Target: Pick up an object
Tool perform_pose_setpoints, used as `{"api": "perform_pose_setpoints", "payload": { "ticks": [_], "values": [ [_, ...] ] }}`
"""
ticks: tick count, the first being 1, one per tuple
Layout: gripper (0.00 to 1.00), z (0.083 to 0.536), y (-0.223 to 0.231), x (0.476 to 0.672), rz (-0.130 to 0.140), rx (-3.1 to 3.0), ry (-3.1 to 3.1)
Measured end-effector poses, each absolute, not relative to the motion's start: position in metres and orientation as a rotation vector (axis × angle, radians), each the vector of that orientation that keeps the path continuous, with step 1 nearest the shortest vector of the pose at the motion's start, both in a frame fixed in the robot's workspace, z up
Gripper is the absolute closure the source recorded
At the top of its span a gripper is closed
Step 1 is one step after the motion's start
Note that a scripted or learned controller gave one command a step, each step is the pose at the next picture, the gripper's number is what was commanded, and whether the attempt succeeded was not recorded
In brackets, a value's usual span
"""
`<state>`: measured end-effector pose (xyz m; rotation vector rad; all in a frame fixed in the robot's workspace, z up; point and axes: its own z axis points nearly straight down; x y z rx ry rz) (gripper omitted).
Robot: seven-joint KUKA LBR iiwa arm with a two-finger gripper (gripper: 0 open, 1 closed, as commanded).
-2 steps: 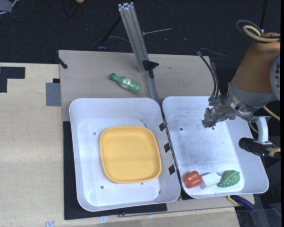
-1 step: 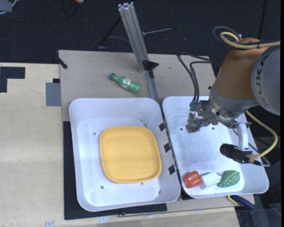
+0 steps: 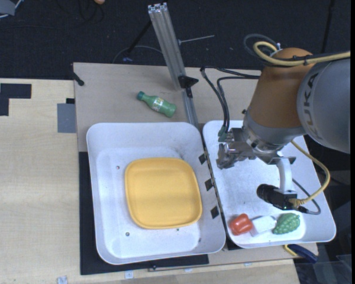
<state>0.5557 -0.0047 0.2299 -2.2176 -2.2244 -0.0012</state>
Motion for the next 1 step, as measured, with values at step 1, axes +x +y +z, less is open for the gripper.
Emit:
{"api": "perform_pose_setpoints", "payload": {
  "ticks": [1],
  "values": [
    [1.0,0.2394,0.0451,0.545,-0.001,-2.217,-2.225]
  ]
}}
